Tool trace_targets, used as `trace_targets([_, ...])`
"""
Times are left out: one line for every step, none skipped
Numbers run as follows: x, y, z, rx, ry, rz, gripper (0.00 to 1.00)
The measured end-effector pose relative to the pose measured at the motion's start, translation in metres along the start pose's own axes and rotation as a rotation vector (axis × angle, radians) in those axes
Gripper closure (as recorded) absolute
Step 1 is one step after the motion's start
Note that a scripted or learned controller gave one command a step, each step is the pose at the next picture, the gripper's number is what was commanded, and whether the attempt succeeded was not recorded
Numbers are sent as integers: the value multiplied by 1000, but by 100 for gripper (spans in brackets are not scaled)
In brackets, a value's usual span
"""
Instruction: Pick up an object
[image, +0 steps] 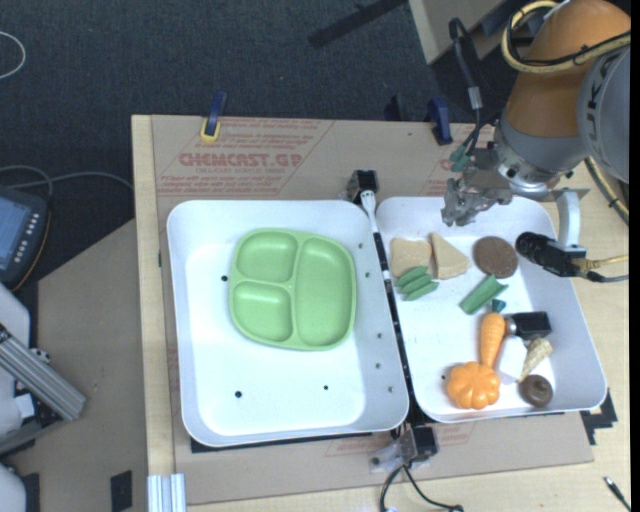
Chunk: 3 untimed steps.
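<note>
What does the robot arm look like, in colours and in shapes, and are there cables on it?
The arm is thick and rounded, grey metal with a broad orange band above the wrist. A yellowish cable loops over the orange part, and thin dark cables run down toward the wrist. The end effector is small, dark grey metal with bits of green at its base.
</note>
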<state>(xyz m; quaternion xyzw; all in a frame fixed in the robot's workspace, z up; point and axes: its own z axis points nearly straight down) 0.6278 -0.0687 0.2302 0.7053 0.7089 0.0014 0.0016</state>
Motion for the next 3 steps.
trace_targets([44, 20, 3, 0, 0, 0, 100])
trace_targets([100, 31, 14, 1, 1, 0, 100])
trace_targets([127, 33, 12, 0, 0, 2, 100])
